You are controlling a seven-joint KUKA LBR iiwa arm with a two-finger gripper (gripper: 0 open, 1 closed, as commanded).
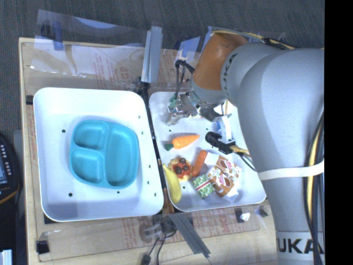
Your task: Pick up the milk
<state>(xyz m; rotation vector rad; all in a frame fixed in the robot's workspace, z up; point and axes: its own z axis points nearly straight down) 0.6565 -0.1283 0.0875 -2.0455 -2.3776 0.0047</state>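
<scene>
One grey arm is stretched over right bin; left bin is taken up by blue plate. Step is judged as approach, nothing lifted yet. Milk, probably that white-blue carton, is half hidden under wrist, near bin's far right. Gripper is hung near far-left corner, above carrot; spread or pressed together can't be told tbh. Next: shift toward carton is needed, then descent.

The tool is seen low over the back of the right bin, where a carrot, a banana and small cartons are scattered, while a blue divided plate is held in the left bin.
</scene>
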